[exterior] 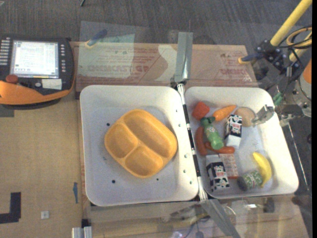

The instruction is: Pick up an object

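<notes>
The metal two-finger gripper hangs over the right white bin's far edge; whether it is apart or together cannot be told. The black-and-white carton lies just to its left, upright in the view.

I see the right bin crowded left and centre; bare floor only along its right side above the banana.

Claw: pale grey metal, dark mount, cabling behind.
</notes>
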You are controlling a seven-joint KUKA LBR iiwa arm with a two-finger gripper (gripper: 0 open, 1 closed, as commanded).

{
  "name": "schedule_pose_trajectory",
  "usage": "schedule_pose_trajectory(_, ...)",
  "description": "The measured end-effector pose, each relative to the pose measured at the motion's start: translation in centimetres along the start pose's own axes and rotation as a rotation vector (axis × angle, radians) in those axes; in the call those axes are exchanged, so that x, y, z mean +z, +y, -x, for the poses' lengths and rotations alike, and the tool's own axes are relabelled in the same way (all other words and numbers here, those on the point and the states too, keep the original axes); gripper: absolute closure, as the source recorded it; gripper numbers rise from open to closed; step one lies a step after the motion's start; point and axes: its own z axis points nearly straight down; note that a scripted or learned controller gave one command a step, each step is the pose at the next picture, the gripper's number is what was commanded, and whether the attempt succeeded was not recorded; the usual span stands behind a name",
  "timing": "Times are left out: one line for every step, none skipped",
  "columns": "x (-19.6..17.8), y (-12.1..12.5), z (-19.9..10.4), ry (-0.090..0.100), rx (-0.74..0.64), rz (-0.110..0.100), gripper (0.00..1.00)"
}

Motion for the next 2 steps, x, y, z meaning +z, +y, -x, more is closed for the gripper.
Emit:
schedule_pose_trajectory(9.8,5.7,-3.2,0.000,-0.145,0.001,0.00)
schedule_pose_trajectory(10.8,4.0,-2.0,0.001,0.098,-0.001,0.00)
